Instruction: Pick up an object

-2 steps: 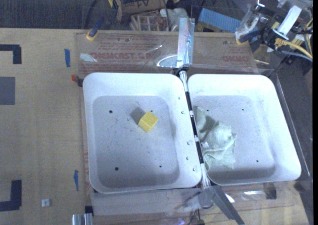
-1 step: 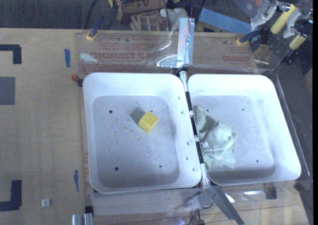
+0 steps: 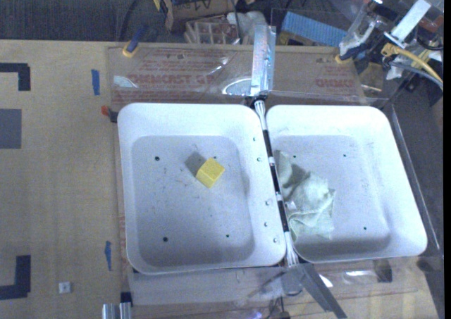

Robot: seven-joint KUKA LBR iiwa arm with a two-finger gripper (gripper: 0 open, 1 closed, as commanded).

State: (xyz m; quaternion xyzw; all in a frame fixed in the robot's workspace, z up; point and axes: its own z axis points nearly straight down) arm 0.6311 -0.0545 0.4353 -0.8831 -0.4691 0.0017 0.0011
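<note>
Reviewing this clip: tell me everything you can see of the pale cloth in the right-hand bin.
The cloth is a crumpled, off-white to faintly greenish rag, soft and fabric-like, bunched into folds rather than spread flat. It lies on the floor of the right bin, pushed against that bin's left wall near the seam between the two bins, and runs from about mid-bin down toward the near edge. Its upper end looks greyer and shadowed. Nothing else touches it.
</note>
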